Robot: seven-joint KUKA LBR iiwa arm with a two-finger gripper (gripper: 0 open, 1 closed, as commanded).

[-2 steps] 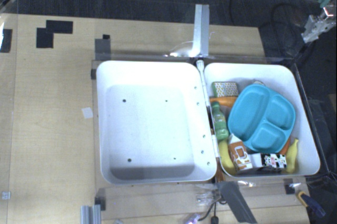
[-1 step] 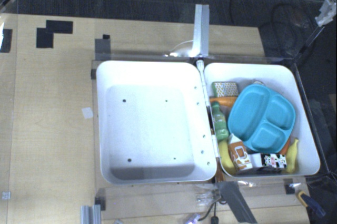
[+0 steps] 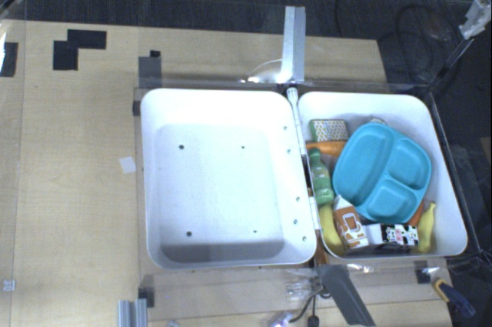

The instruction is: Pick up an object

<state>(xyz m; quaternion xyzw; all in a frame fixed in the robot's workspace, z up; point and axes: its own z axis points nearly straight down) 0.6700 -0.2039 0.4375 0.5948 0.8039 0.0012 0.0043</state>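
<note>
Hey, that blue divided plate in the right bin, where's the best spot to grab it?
Probably the blue divided plate's upper-right rim, coming straight down. It lies tilted on top of the pile in the right bin, and that edge looks free, while its lower-left side crowds the other items.

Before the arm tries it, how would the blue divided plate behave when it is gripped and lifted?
The blue divided plate looks like stiff moulded plastic, so it probably keeps its shape and is light. Its smooth, broad surface may slip; the rim seems the better hold. It lies tilted on other items in the right bin, so lifting may disturb them.
</note>
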